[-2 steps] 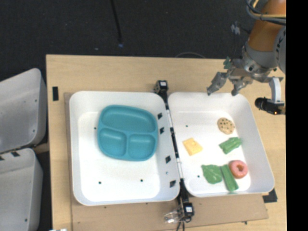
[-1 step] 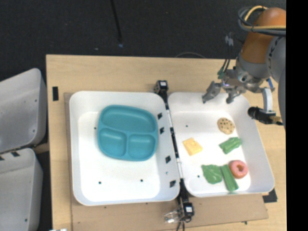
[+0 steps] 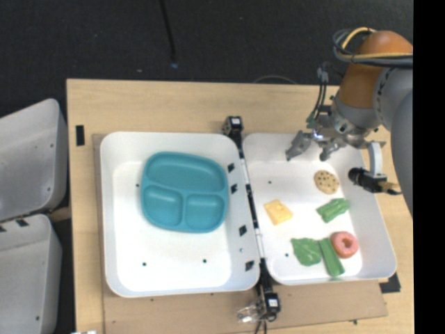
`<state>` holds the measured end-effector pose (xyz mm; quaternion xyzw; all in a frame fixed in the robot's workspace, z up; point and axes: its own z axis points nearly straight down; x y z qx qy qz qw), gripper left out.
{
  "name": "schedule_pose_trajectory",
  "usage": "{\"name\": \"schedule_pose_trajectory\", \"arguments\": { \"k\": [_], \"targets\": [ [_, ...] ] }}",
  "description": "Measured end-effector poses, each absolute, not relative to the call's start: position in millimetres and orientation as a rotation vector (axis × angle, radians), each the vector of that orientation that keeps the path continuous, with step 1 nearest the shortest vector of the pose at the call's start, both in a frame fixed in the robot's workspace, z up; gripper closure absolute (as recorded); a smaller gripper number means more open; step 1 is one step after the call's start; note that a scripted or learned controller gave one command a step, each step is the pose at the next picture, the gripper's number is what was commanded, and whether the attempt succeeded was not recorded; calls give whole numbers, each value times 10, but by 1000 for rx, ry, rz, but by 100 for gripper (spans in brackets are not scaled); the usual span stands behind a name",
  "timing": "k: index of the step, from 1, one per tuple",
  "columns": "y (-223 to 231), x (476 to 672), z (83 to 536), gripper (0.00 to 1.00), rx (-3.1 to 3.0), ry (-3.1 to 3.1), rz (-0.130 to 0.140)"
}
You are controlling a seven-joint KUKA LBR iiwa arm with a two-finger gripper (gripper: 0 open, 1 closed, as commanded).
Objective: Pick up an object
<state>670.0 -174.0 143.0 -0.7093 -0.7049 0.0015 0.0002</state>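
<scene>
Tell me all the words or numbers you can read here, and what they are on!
None: no word, number or sign can be read on anything here.
The teal divided plate is plain.
The cookie, the yellow cheese wedge and the pink donut bear no print.
The small black clips between the bins are too small to show any marking.

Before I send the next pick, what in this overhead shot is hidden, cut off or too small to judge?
- Claw over the right bin: its height above the floor cannot be read from this slanted view.
- Green pieces by the pink donut: overlapping, so whether they are one item or several is unclear.
- Cookie: too small for surface detail.
- Arm: cut off by the frame's right side.
</scene>
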Motion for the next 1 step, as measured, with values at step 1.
{"name": "schedule_pose_trajectory", "arguments": {
  "k": [1],
  "targets": [
    [-1751,6719,1576,100,-2233,-2220,-1]
  ]
}}
